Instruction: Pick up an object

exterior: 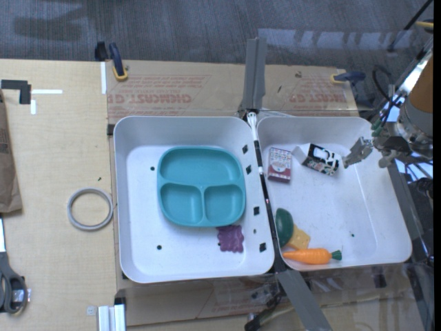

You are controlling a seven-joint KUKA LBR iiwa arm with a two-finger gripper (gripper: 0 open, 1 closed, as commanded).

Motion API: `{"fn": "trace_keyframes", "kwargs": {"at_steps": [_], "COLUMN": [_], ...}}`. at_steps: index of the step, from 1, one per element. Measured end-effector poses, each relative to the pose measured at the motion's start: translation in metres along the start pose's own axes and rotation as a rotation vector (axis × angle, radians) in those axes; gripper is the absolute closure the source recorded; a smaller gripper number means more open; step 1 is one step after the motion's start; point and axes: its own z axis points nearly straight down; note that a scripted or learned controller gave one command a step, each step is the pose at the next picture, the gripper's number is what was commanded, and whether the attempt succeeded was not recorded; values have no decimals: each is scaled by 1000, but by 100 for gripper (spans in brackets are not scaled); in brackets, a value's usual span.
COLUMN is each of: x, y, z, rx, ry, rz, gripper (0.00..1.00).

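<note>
The pincer [365, 150] hung at the right of the frame over the upper right part of the right bin [358, 236], its grey arm reaching in from the frame's right edge. Whether it was released or clenched could not be told, and nothing showed between its tips.

Candidates for the pick lay in the right bin: a black-and-white toy [322, 160] just left of the pincer, a small red-and-white box [279, 165] further left near the divider, and along the lower edge a green piece [284, 221], a yellow piece [299, 239] and an orange carrot [313, 256] close together. The left bin [138, 185] held a teal divided plate [202, 186] with a purple item [231, 238] at its lower edge.

The nearest target seemed to be the black-and-white toy. Judging by its small, irregular shape, a descent slightly off-centre could nudge it aside rather than catch it, and the nearby bin wall might hinder the approach. The clustered pieces below could be caught two at once.

Printing on the box was too small to read. Red lettering on the cardboard [158, 88] on the worktop, along the top of the frame, appeared upside down and was not legible.
</note>
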Motion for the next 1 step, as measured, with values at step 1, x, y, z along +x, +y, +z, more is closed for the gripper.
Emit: {"fn": "trace_keyframes", "kwargs": {"at_steps": [1], "x": [-1], "y": [0], "z": [-5], "rx": [5], "ry": [1], "rz": [-1], "gripper": [100]}}
